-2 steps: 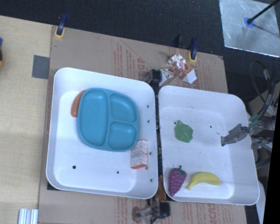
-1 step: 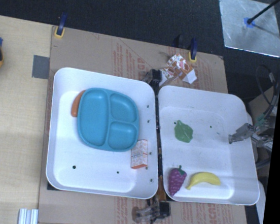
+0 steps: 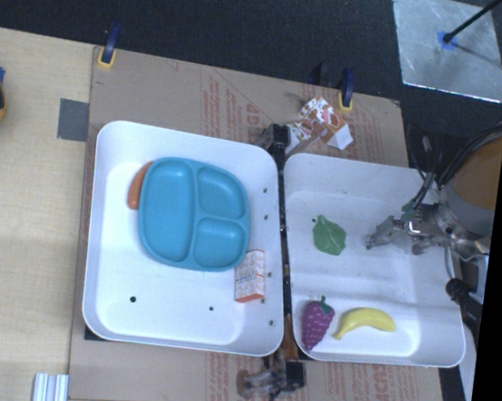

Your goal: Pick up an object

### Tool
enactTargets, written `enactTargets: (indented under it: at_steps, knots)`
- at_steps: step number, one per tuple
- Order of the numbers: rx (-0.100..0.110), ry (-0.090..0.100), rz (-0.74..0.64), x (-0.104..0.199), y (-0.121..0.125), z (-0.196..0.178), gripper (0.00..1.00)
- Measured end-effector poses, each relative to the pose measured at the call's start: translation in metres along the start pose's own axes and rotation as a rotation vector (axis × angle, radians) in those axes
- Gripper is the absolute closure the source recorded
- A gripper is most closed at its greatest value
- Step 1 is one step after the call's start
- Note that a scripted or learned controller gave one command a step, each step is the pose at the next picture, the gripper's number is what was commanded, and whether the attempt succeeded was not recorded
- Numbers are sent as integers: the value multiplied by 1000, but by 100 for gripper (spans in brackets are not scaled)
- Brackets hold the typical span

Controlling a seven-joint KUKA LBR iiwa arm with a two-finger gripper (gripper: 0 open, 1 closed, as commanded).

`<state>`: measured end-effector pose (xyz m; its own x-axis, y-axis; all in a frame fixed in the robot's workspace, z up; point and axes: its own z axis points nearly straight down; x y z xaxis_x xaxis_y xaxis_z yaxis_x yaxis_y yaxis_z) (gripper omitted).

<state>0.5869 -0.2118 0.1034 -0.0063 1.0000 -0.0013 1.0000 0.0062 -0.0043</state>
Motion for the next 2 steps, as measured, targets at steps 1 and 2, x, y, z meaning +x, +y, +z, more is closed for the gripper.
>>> enactTargets:
  at_steps: [1,2]
  knots:
    - [-3,2,2,78,43,-92,0]
    - [0,0,1,87,-8,12,0]
